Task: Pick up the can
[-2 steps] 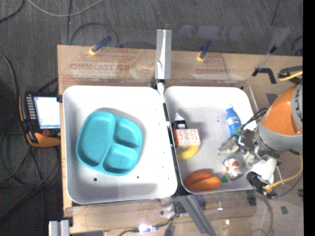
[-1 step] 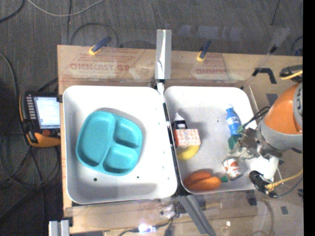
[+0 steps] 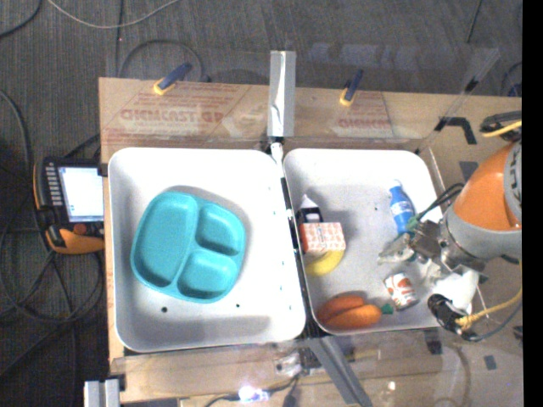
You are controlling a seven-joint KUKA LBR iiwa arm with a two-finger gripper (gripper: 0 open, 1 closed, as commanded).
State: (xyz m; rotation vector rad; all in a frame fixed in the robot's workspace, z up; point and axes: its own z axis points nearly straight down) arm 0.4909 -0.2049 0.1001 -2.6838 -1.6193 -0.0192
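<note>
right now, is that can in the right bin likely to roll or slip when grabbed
The can looks tipped on its side, so it may roll if nudged. Its smooth round wall could slip between fingers. It looks small, probably light.

A robotics lab: 2 white bins (image 3: pixel 204 329) sit on a plywood bench (image 3: pixel 254 108) over grey carpet (image 3: pixel 76 41), with loose cables (image 3: pixel 51 7) and a teach pendant (image 3: pixel 72 202) alongside.
</note>
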